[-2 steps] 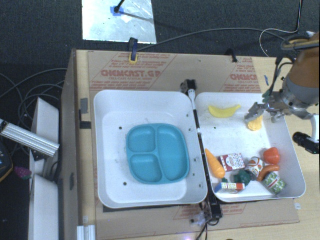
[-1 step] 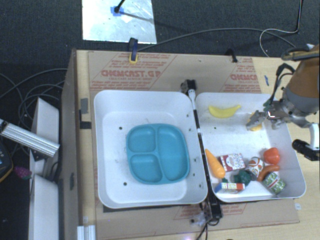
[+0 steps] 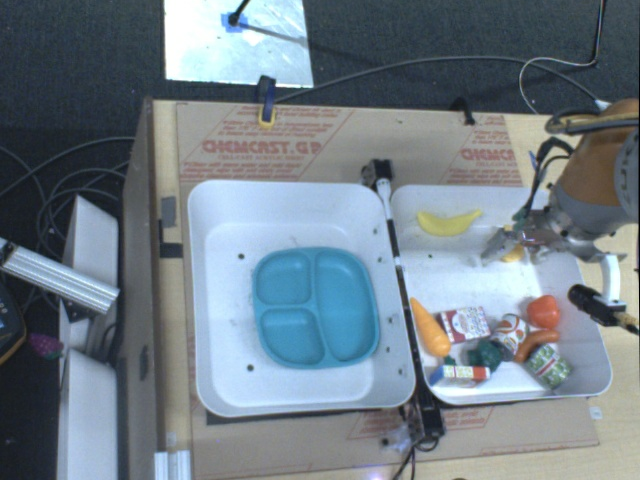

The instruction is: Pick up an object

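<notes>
The right bin (image 3: 596,298) holds several toy foods. A yellow banana (image 3: 448,222) lies near its far wall. Along the near side sit an orange carrot (image 3: 431,329), a red and white carton (image 3: 466,322), a red tomato (image 3: 543,311), a dark green piece (image 3: 488,353), a green-labelled can (image 3: 549,366) and a small flat box (image 3: 462,373). My gripper (image 3: 512,242) hangs low over the far right part of this bin, right of the banana. A small yellow bit (image 3: 513,256) shows just beneath it, and whether it is held I cannot tell.
The left bin (image 3: 222,268) carries a blue divided plate (image 3: 315,305). A black divider clamp (image 3: 380,176) sits between the bins. The arm's orange band (image 3: 598,158) and cables (image 3: 545,168) hang over the right bin's far right corner.
</notes>
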You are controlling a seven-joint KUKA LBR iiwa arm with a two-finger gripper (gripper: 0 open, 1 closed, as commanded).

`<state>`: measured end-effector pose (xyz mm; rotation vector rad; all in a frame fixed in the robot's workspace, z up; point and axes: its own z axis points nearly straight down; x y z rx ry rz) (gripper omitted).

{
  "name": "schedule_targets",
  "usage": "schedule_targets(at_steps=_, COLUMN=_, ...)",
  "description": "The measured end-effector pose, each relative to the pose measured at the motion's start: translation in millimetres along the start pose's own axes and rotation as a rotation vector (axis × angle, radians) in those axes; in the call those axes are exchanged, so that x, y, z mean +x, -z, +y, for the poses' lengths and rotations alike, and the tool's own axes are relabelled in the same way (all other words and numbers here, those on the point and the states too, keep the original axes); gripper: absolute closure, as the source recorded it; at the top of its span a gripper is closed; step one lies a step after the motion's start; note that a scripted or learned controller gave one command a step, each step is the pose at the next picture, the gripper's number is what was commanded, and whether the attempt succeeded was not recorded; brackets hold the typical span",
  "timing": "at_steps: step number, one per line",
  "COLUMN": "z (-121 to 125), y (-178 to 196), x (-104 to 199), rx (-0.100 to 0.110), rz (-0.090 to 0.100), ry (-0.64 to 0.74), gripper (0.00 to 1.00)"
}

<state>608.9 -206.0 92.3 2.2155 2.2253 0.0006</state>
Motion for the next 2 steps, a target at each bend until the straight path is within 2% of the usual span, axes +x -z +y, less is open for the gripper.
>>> schedule_targets(at_steps=1, z=53, y=-12, x=67, rx=0.031, rz=0.006, ry=0.003, gripper=0.0)
schedule_targets(at_steps=2, z=58, y=2, x=66, rx=0.008, rz=0.0, ry=0.003, gripper=1.0)
